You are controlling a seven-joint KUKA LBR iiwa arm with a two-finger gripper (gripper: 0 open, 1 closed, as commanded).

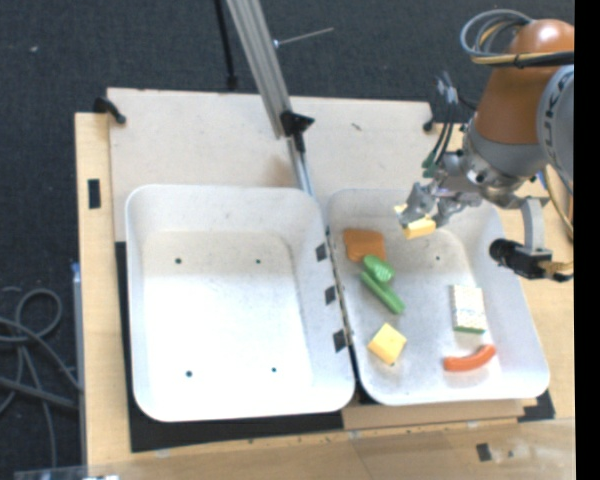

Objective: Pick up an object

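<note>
Sitting nearest the camera, the front edge of the counter (410,433) runs pale and bare below both bins. Now the right bin (520,298), and that's where everything is. At its near end, well below the hand and a touch to its right, lies an orange curved piece (469,359), and just up from it a white and green block (468,308). Across to the left at about the same depth, a yellow cube (387,343) sits close to the bin's left wall, directly toward the camera from the hand and well apart from it. Moving up the bin: two green pieces (381,281) lie side by side on a slant, touching a brown-orange block (364,243) that rests just left of and slightly below the hand. And there's the hand (421,218) itself, hanging over the far part of the right bin with a small pale yellow piece (420,229) showing at its fingertips; it looks pinched between them, fingers drawn in narrow around it, the piece lifted off the bin floor as far as the slant lets me judge. The grey arm (510,128) with its orange band rises up and away to the right. Off to the left of the hand, the left bin (150,208). Behind it all, a metal strut (265,63) leans away.
</note>
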